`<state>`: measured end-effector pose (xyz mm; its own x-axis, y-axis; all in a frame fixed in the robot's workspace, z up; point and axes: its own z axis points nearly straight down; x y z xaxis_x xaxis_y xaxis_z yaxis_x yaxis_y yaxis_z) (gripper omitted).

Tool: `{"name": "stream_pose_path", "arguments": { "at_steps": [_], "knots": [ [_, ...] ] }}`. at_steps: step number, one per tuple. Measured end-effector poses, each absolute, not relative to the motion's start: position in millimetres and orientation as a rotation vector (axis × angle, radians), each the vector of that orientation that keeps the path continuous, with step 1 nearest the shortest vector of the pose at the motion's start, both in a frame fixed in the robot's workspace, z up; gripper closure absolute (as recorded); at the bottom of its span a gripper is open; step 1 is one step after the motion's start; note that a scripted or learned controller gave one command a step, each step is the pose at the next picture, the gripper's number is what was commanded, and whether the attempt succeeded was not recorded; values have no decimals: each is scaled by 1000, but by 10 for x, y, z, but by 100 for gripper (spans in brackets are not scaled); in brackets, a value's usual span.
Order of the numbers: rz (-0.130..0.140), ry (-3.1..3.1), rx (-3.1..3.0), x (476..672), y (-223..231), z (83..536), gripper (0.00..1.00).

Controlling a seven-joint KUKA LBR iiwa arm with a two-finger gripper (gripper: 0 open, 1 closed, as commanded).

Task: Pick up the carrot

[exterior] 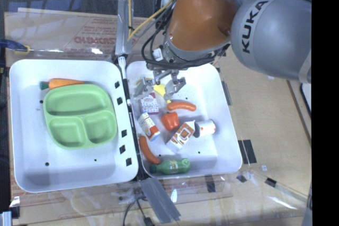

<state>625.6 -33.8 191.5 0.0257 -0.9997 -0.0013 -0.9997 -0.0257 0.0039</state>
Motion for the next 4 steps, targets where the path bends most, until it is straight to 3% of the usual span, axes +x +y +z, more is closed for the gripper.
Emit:
{"name": "stream_pose_path", "arguments": {
  "at_steps": [1,2,3,4],
  "knots": [
    [1,-2554,1834,6294,-506,2271,0],
    [2,-2345,2099,6572,-389,2031,0],
    [-6,-2034,2392,6034,-764,1912,0],
    [5,-1457,2789,6576,-788,2371,0]
  ]
}}
